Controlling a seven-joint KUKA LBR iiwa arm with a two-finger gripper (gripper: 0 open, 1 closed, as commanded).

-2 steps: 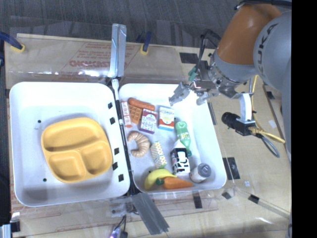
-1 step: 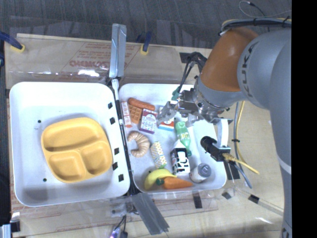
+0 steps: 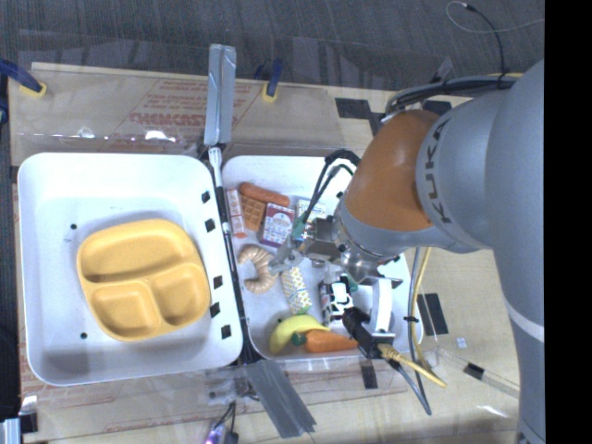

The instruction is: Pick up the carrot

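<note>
The carrot (image 3: 329, 342) is orange with a green top and lies at the front edge of the right bin (image 3: 242, 166), just right of a yellow banana (image 3: 292, 328). My gripper (image 3: 303, 251) hangs over the middle of that bin, below the orange wrist band (image 3: 398, 183). It is behind the carrot and apart from it, closer to a tan ring-shaped pastry (image 3: 256, 267). The arm hides the right part of the bin.
The right bin also holds a reddish sausage (image 3: 263, 195), a small red and white packet (image 3: 277, 223), an orange box (image 3: 237, 213) and a patterned wrapper (image 3: 296, 290). A yellow compartment tray (image 3: 141, 276) lies in the left bin (image 3: 42, 178).
</note>
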